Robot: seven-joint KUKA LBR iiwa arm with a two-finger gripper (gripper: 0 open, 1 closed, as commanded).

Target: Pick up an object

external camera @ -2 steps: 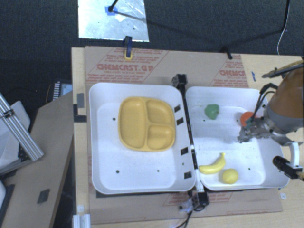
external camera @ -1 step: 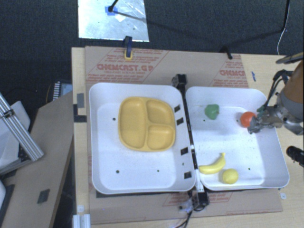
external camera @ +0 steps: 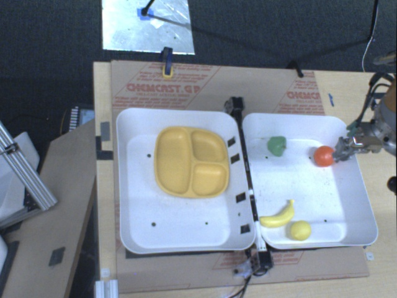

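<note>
**End effector at the red ball, right bin: grasp unconfirmed**

The red ball (external camera: 322,156) lay in the right bin (external camera: 356,191), near its far right wall, and the end effector (external camera: 343,150) sat just beside it on the ball's right side. Whether the two were touching could not be made out at this resolution. Whether the end effector was spread, pressed together or pinching the ball could not be told either, so no hold was recorded.

Handling, as a judgement: the ball looked small, round and smooth, probably light, perhaps a toy tomato. A shape like that would likely roll away if nudged off-centre, so the hold should straddle its widest part, with contact on opposite sides.

Arm pose: the arm came in low from the right edge of the view, over the rim of the right bin, its wrist angled leftward toward the ball. Cabling ran above the wrist.

Other contents of the right bin: a green lump (external camera: 276,144) well to the left of the ball, a banana (external camera: 277,215) and a yellow ball (external camera: 299,230) near the front edge, close together. The left bin (external camera: 133,191) held a yellow divided plate (external camera: 190,161). Both bins rested on the surface (external camera: 68,166).
</note>
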